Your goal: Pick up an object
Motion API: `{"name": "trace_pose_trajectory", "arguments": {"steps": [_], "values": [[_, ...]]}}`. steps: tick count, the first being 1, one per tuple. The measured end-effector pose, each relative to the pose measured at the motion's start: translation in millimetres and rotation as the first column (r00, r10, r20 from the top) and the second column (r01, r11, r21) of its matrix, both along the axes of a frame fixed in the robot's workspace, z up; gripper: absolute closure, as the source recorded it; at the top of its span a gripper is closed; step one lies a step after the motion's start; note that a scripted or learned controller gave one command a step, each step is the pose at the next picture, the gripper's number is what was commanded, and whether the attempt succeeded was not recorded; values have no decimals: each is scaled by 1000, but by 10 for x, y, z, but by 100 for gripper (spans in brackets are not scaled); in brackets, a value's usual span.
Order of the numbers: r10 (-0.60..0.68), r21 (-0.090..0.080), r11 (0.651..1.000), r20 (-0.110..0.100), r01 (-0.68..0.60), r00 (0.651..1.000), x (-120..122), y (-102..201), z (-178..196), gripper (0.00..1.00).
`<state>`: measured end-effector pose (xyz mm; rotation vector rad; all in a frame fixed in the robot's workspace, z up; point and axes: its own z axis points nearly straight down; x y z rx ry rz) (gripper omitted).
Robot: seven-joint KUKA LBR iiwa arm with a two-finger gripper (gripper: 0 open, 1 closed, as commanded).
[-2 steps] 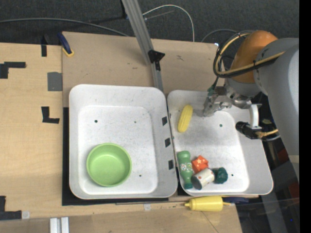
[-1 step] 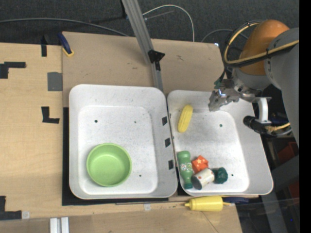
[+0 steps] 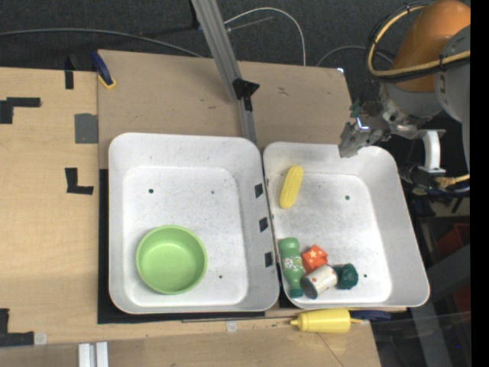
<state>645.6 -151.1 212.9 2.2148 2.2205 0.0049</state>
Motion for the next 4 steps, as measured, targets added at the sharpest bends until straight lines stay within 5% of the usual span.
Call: {"name": "trace_pose_trajectory", "arguments": {"steps": [1,4], "values": [[-1,1,1000,-7,1,1000,0,2,-28,100],[4,4,1000,-9,-4,1000,-497,1625,-155,100]]}}
